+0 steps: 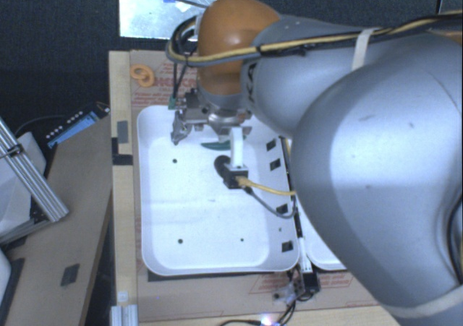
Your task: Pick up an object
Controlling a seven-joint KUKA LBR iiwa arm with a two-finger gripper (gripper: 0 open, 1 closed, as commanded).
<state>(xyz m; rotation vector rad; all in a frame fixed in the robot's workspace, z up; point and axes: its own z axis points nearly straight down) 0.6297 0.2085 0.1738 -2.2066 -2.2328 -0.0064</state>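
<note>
Gripper (179, 129), grip unreadable, hovers above the shallow white bin (166, 245); best centred over the thin dark-green object (214, 146) before descending

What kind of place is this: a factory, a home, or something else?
Most likely a robotics laboratory or test cell: a grey robot arm reaches over a shallow white bin on a bench, with a dark backdrop behind and an aluminium rail at the left.
</note>
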